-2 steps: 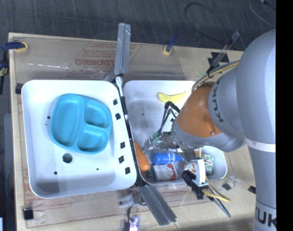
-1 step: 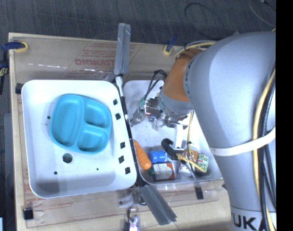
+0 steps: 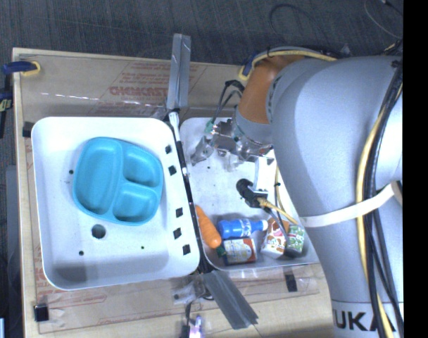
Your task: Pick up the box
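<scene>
The gripper [image 3: 215, 145] hovers at the right bin's [image 3: 208, 182] far edge; its jaws can't be made out. The box [image 3: 274, 243] sits crowded at the near edge, by the bottle [image 3: 241, 227]. Likely light, crushable carton; pinch its flat sides.

The grey arm [image 3: 341, 167] comes in from the right, its orange band [image 3: 260, 94] toward the far side, bending down to the gripper [image 3: 217, 146] at left; finger spread too unclear to tell
</scene>
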`<state>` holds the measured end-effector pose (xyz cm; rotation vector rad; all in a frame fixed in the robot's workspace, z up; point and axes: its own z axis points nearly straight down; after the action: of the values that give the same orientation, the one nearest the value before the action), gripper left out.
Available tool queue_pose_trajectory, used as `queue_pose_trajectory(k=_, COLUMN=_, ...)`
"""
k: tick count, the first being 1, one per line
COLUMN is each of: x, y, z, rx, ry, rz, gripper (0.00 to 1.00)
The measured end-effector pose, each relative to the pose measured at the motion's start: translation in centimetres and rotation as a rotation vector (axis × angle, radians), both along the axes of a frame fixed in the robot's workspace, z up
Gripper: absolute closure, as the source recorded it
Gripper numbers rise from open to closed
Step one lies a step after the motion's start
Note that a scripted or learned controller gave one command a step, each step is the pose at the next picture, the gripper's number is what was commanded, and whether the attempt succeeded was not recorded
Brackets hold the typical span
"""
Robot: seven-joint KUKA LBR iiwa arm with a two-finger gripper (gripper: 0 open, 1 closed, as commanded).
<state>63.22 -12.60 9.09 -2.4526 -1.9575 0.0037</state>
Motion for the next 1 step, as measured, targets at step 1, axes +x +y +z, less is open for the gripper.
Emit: queue_pose_trajectory(k=1, x=-7.93, y=0.88, z=-0.06, rx=0.001, ry=0.002, rz=-0.061, gripper=0.0)
